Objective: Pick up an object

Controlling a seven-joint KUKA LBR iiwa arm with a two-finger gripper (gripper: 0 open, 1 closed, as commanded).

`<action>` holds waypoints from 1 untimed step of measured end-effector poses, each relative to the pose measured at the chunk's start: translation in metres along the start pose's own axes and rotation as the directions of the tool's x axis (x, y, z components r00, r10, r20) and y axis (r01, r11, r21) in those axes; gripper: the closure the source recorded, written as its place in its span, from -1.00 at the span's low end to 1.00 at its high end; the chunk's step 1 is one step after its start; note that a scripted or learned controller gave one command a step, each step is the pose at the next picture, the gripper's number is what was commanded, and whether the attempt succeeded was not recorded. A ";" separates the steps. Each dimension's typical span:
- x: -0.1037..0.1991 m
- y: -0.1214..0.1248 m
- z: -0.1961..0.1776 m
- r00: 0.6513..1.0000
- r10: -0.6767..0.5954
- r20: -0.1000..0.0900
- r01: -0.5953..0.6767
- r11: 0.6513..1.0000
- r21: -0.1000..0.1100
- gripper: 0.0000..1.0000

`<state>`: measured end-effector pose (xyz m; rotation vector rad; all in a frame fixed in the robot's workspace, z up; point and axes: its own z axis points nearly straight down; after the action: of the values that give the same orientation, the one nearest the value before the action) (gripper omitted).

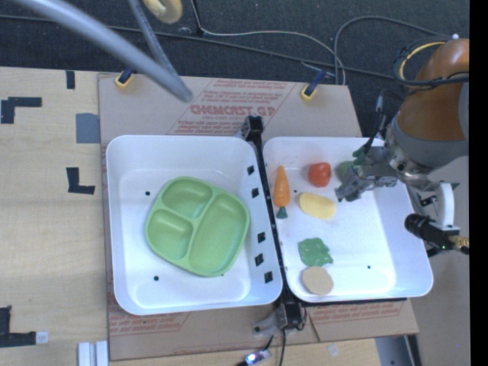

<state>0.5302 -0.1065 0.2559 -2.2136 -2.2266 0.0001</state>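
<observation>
Two white bins sit side by side on the counter. The left bin (pixel 122 227) holds one green divided plate (pixel 198 225). The right bin (pixel 396 258) holds five items: a carrot (pixel 281 186), a tomato (pixel 319 174), a yellow piece (pixel 317 205), a green piece (pixel 313 252) and a tan piece (pixel 317 280). The end effector (pixel 352 180) hangs just right of the tomato; whether it is wide or narrow, I cannot tell.

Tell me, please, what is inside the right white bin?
The right bin holds an orange carrot, a red tomato, a yellow piece, a green leafy piece and a tan round piece. The pincer covers part of the floor.
</observation>
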 end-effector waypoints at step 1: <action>0.060 -0.002 0.014 1.000 0.000 0.000 0.000 1.000 0.001 1.00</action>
<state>0.5276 -0.0468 0.2424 -2.2130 -2.2263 0.0019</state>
